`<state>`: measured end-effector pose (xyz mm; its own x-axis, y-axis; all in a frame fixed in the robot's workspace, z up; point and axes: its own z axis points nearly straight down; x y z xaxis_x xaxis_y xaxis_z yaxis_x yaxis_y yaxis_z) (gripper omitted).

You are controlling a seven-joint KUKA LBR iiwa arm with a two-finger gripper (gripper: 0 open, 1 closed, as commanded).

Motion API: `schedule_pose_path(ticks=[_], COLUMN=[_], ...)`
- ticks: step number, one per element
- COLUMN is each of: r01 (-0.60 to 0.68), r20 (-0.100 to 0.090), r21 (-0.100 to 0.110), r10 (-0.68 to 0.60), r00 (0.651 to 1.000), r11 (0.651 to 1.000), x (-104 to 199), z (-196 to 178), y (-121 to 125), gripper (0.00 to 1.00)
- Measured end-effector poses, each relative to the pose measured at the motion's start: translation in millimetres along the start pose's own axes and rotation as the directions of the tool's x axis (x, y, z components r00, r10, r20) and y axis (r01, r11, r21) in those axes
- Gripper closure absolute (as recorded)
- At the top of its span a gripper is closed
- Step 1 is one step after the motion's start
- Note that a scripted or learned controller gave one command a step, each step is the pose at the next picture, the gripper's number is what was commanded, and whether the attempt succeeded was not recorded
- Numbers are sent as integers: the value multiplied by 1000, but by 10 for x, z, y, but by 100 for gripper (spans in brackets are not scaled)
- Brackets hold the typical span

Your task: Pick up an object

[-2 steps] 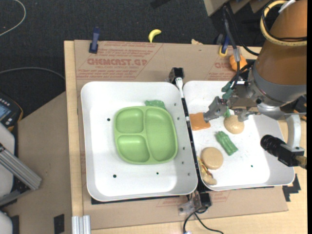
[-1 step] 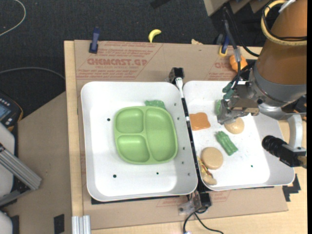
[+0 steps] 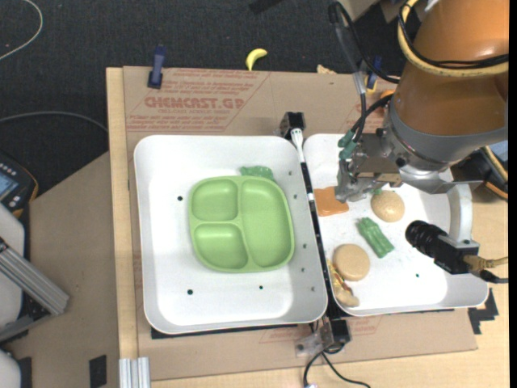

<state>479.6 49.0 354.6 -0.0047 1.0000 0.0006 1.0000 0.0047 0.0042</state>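
Observation:
My gripper (image 3: 349, 191) hangs low over the far left part of the right bin (image 3: 428, 297), just above an orange flat piece (image 3: 330, 204) that lies against the bin's left wall. A tan round bun (image 3: 388, 207) sits right of the gripper. A green ridged piece (image 3: 376, 237) lies in the middle of that bin. A tan burger-like round (image 3: 350, 262) and a small pale piece (image 3: 345, 294) rest near its front left. Nothing shows between the fingers.
The left bin (image 3: 161, 241) holds a green divided plate (image 3: 241, 221) and a small green piece (image 3: 257, 171) behind it. A blue clip (image 3: 156, 67) and a yellow banana toy (image 3: 256, 56) lie on the cardboard beyond the bins.

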Motion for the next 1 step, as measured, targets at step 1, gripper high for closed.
schedule_pose_path(ticks=[1], r01=[-4], r20=[0], r21=[-3], r10=[4], r00=[1000], r11=[1000], x=[-55], z=[-459], y=[5], gripper=[100])
